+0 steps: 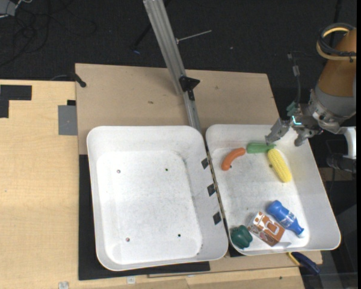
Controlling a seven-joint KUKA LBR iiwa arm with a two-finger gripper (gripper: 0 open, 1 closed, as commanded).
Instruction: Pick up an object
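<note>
The right bin [316, 179] holds an orange sausage-shaped piece [232, 158], a green piece [259, 148], a yellow corn cob [280, 165], a blue bottle [285, 217], a brown and white packet [268, 228] and a dark green lump [242, 237]. My gripper [289, 135] hangs over the bin's far right corner, just right of the green piece and above the corn. Its two fingers [275, 132] stand apart, open, with nothing between them.
The left bin [102, 161] lies beside the right one, with black clips [212, 189] along the shared rim. A slanted metal rail [171, 53] rises behind the bins. Tan board lies to the left and behind.
</note>
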